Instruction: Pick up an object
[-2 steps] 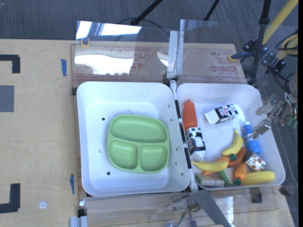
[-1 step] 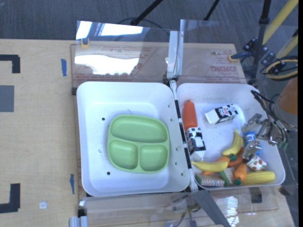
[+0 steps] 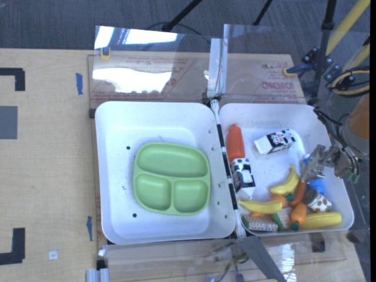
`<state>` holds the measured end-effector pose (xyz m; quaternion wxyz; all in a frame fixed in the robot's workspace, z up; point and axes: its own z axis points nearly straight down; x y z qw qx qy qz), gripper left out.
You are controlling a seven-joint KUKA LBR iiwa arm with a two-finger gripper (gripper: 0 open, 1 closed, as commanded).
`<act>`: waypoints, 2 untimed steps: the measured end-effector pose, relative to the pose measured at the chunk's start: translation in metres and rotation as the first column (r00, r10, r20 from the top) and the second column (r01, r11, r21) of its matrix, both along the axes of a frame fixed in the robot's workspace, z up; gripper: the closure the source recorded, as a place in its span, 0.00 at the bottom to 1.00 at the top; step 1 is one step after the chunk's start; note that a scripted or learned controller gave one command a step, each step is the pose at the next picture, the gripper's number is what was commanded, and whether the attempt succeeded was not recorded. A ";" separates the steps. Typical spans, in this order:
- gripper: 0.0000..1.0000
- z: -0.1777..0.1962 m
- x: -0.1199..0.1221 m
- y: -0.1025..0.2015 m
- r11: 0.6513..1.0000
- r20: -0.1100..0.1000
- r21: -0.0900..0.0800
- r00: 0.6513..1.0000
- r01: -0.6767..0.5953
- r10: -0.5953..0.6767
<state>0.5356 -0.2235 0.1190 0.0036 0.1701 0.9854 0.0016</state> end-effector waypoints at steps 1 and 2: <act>1.00 0.009 0.002 0.000 1.000 0.006 0.000 1.000 0.003 -0.003; 0.00 0.009 0.002 0.000 1.000 0.005 0.000 1.000 0.003 -0.003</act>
